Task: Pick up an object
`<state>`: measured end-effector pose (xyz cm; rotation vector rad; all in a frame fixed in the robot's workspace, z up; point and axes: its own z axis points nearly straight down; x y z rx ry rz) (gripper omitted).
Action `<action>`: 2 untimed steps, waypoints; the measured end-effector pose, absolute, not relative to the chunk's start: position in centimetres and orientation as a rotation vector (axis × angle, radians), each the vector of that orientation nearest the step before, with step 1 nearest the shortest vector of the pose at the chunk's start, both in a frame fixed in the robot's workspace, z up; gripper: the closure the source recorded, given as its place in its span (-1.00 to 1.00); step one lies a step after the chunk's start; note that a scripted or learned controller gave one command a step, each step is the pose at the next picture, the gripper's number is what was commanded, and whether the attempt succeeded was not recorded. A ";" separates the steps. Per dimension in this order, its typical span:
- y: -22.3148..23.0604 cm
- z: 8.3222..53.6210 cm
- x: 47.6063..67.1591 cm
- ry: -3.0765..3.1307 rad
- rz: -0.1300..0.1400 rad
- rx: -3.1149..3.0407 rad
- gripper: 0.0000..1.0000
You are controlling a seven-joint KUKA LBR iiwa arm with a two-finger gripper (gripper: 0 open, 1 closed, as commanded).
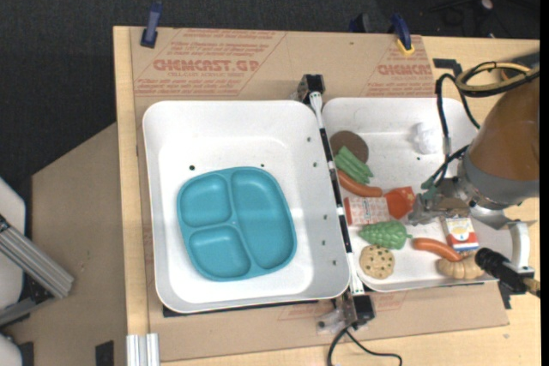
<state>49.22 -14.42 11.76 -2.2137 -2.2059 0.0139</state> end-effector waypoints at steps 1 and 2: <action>-18.5 13.6 54.4 -2.226 -0.002 -2.226 -1.00; -12.1 8.2 60.7 -2.232 -0.004 -2.215 -1.00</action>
